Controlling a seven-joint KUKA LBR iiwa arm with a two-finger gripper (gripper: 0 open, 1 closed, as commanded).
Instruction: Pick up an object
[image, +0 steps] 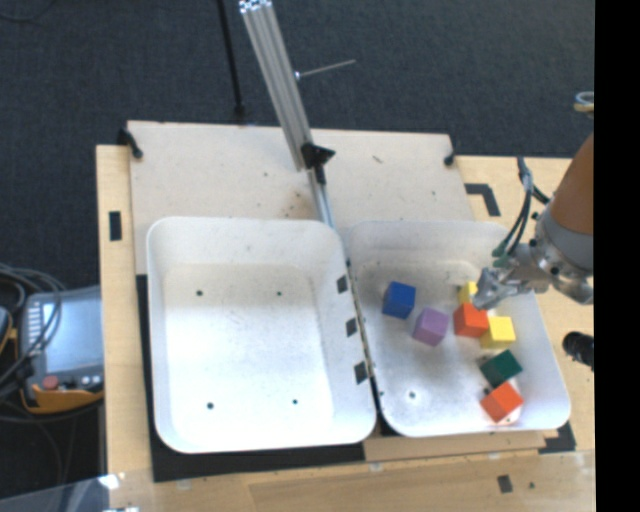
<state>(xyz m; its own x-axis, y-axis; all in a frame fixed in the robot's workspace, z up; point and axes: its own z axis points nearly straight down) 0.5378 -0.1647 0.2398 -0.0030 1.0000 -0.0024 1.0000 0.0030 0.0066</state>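
Covering part of a yellow block (467, 292), the pincer (489, 289) hides its fingertips.

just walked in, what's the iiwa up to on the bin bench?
The arm reaches in from the right with its tool low over the right bin, right by an orange cube and a yellow cube. Nothing is visibly held, so the pick looks not yet done. A blue cube, a purple cube, a dark green cube and a second orange cube also lie loose in that bin. The left bin sits beside it.
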